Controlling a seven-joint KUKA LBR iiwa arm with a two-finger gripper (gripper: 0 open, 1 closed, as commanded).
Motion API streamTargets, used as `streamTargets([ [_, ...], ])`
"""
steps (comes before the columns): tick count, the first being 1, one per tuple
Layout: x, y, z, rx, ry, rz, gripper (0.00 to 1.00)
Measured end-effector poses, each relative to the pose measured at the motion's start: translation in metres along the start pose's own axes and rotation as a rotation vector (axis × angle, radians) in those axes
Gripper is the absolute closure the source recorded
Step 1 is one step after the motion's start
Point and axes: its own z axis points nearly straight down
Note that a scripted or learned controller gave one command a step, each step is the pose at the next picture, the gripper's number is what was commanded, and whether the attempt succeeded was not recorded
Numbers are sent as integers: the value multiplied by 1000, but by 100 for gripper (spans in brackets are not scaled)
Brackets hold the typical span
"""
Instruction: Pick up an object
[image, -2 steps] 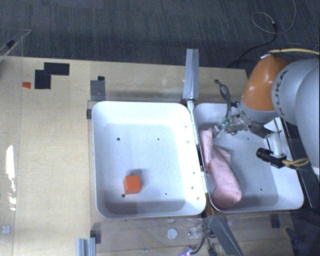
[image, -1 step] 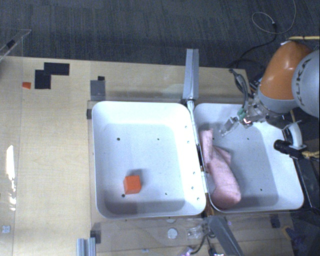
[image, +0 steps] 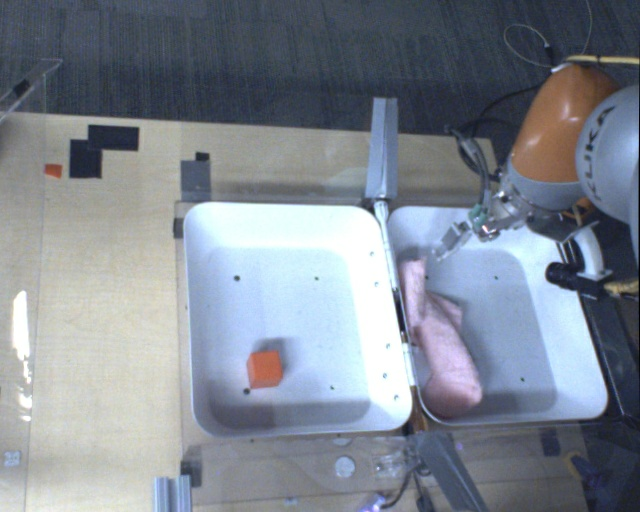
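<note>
Two white bins side by side on a wooden bench (image: 100, 330), metal divider strip between them. Left bin (image: 215, 400) holds a small orange block (image: 265, 369) near its front-left area, sitting flat on the floor, well apart from the walls. Right bin (image: 570, 395) holds a pink soft object (image: 440, 350), long and lumpy, looks like a rolled cloth or plush, lying along the bin's left wall, its upper end touching or just beside that wall, lower end bulging toward the front corner. Arm (image: 565, 130) comes in from the right, orange band showing above the wrist, cables trailing off it. Gripper (image: 452, 240) hangs over the back-left part of the right bin, above and just right of the pink object's upper end, apart from it. Gripper is small and blurred at this angle, so cannot tell how it stands, and nothing visible in it. A few black patches and a tiny orange square sit on the bench at far left, well away from both bins.
</note>
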Motion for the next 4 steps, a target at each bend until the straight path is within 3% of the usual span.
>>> streamTargets([
  [1, 24, -50, 60, -1, 0, -65, 0],
  [2, 1, -5, 19, -1, 0, -312, 0],
  [3, 22, 3, 66, -3, -1, -183, 0],
  [4, 40, 17, -32, -3, -1, -76, 0],
])
